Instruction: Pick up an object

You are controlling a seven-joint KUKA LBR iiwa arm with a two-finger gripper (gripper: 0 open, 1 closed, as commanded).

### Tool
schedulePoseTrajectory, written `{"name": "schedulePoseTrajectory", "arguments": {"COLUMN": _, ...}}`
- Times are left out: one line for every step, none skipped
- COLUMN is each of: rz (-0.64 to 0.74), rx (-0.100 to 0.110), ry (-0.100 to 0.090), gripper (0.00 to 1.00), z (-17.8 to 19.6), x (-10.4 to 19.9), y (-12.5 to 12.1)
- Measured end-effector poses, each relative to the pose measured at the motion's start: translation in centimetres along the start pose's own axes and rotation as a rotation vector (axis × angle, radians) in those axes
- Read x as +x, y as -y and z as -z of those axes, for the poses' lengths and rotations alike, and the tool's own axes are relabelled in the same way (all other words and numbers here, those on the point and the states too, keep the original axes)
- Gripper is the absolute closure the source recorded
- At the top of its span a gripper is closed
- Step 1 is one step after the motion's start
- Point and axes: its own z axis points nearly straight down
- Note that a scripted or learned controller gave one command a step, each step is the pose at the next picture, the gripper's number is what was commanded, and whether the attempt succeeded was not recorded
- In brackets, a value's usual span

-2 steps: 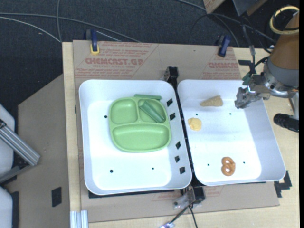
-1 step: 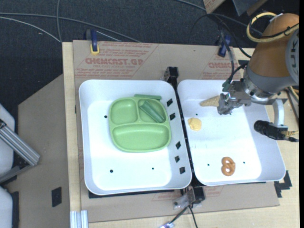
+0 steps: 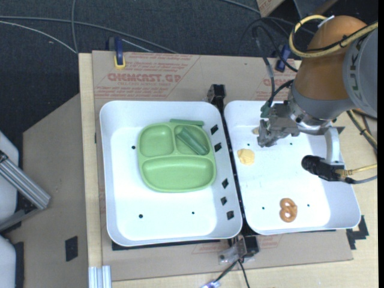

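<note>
A small yellow lump (image 3: 245,156) lies in the right bin (image 3: 336,218), near its left wall. A brown pretzel-shaped piece (image 3: 288,209) rests near that bin's front edge. A green divided plate (image 3: 176,157) sits in the left bin (image 3: 162,227), with a green stick-like object (image 3: 192,139) in its upper right compartment. My gripper (image 3: 268,138) hangs over the right bin, just up and right of the yellow lump, with nothing visibly held.
A black cylindrical part (image 3: 318,167) with a yellow cable sticks out on the arm's right side over the right bin. Black clips (image 3: 216,92) run along the divider between the bins. Cardboard (image 3: 150,71) lies under both bins.
</note>
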Motion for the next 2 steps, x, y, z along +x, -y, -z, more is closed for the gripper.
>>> {"name": "schedulePoseTrajectory", "arguments": {"rz": 0.001, "rx": 0.0, "ry": -0.001, "gripper": 1.0, "z": 0.8, "x": 5.5, "y": 1.8}}
{"name": "schedulePoseTrajectory", "arguments": {"rz": -0.001, "rx": 0.002, "ry": 0.001, "gripper": 1.0, "z": -0.3, "x": 10.3, "y": 2.7}}
